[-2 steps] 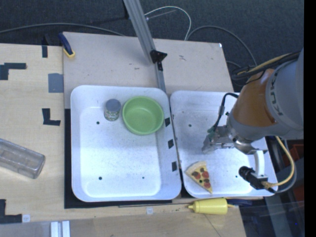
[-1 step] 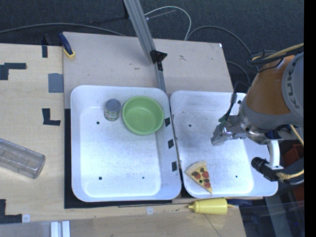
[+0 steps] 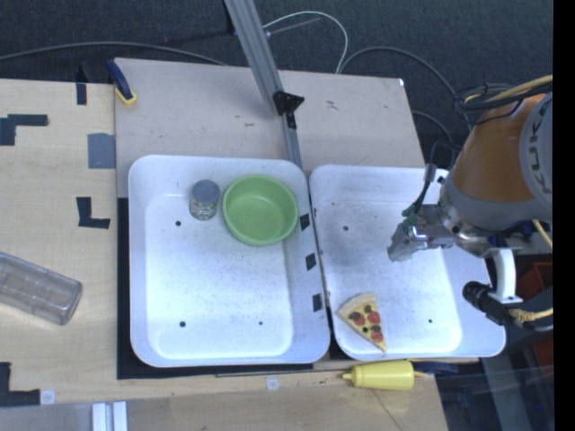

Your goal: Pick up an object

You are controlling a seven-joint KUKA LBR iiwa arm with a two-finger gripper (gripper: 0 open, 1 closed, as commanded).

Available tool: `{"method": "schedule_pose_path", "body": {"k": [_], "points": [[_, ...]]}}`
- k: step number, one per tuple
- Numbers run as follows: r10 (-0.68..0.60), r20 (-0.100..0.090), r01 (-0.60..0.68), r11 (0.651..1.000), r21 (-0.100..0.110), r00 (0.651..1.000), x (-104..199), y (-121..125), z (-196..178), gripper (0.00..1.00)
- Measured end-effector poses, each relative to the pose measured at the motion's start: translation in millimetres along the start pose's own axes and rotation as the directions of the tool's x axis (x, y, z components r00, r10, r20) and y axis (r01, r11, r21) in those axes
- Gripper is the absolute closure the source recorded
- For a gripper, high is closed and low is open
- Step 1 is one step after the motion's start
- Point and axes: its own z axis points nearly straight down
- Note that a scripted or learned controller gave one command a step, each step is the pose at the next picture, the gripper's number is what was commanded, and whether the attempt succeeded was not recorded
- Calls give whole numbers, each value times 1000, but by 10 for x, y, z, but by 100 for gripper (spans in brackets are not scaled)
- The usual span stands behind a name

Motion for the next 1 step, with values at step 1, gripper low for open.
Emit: {"method": "schedule_pose_path", "body": {"k": [1], "points": [[-5, -2, 5, 1000, 2, 1000, 442, -39, -77, 100]]}}
